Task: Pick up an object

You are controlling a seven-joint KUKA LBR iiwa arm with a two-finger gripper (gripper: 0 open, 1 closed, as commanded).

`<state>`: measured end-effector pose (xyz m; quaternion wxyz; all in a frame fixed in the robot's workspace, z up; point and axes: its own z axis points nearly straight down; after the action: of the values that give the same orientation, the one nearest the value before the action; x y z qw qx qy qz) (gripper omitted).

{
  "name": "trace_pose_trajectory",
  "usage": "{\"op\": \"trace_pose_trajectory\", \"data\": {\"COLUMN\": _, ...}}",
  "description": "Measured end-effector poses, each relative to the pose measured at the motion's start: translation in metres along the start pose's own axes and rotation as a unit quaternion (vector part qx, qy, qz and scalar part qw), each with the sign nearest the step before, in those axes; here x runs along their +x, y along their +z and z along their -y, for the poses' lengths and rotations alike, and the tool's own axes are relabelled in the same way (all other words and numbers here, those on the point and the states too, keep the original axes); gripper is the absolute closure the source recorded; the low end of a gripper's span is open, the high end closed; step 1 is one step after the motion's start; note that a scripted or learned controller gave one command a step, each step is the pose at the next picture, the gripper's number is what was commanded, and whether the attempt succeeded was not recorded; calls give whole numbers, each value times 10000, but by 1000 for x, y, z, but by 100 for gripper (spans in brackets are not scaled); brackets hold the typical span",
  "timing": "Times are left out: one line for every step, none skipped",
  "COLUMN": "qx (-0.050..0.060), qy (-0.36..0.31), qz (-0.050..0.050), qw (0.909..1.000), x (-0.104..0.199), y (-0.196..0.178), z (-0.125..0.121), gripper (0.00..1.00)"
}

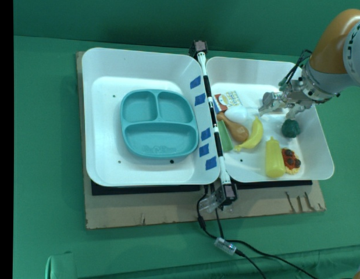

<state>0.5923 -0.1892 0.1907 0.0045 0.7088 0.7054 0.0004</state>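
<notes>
Your KUKA arm (342, 39) reaches in from the right w/ its hand (284, 103) hovering over the right bin (319, 167), just above the toy food. Whether the fingers are spread or closed can't be told at this angle, and nothing is visibly gripped between them.

Candidates for the pick are all clustered in that bin: a dark green lump, poss. broccoli (291, 128), sits just below the hand and looks the likeliest target; a banana (254, 135) and drumstick (234, 128) lie touching toward the divider; a yellow bottle (274, 158) lies beside a pizza slice (291, 160) at the near edge; a small carton (228, 99) and a white piece (240, 114) sit nr the back.

The left bin (98, 97) holds just a teal divided plate (159, 124), probably the drop-off side. Both bins rest on cardboard (139, 217) atop the green worktop (46, 156), keeping them steady.
</notes>
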Motion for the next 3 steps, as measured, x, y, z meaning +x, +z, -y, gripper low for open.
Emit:
{"op": "trace_pose_trajectory", "data": {"qx": 120, "qy": 46, "qz": 16, "qw": 9999, "x": 56, "y": 5, "z": -70, "gripper": 0}}
{"op": "trace_pose_trajectory", "data": {"qx": 453, "qy": 163, "qz": 125, "qw": 9988, "x": 66, "y": 7, "z": -92, "gripper": 0}}
{"op": "trace_pose_trajectory", "data": {"qx": -3, "qy": 29, "qz": 29, "qw": 10000, "x": 86, "y": 4, "z": -61, "gripper": 0}}
